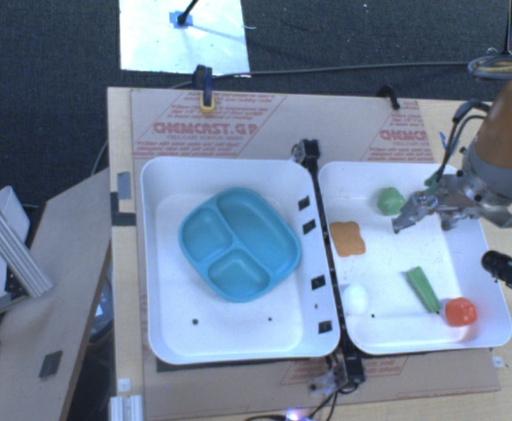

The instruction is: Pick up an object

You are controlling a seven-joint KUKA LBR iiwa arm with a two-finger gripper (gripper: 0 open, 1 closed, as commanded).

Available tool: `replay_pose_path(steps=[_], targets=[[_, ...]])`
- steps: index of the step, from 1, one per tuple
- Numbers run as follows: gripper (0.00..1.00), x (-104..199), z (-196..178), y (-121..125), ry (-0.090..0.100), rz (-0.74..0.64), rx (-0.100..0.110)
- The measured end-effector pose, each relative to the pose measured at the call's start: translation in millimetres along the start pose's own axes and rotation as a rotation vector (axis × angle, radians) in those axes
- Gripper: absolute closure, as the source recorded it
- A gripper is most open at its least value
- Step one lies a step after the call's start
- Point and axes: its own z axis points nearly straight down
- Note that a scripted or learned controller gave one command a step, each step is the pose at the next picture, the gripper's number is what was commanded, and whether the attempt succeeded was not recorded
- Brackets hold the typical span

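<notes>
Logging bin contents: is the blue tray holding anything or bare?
Bare. The blue tray lies flat in the left bin, and all three of its compartments show only blue.

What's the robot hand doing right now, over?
Hand over the right bin, nothing seen between its fingers. Green ball just beside it. Orange piece, green stick, red ball lie apart. Nothing blocking.

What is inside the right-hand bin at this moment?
The right bin holds a green round piece, an orange flat piece, a white ball, a green stick and a red-orange ball. The gripper covers the floor beneath it.
</notes>
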Motion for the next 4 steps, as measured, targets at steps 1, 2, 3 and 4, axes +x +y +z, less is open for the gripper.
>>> replay_pose_path(steps=[1,2,3,4], targets=[[0.0,0.3,-7.1,2.6,-0.002,-0.003,-0.014],[0.0,-6.5,50.6,8.7,-0.001,0.0,-0.009],[0.0,-6.5,92.5,8.1,-0.001,-0.001,-0.009],[0.0,-6.0,140.8,8.6,-0.001,0.0,-0.009]])
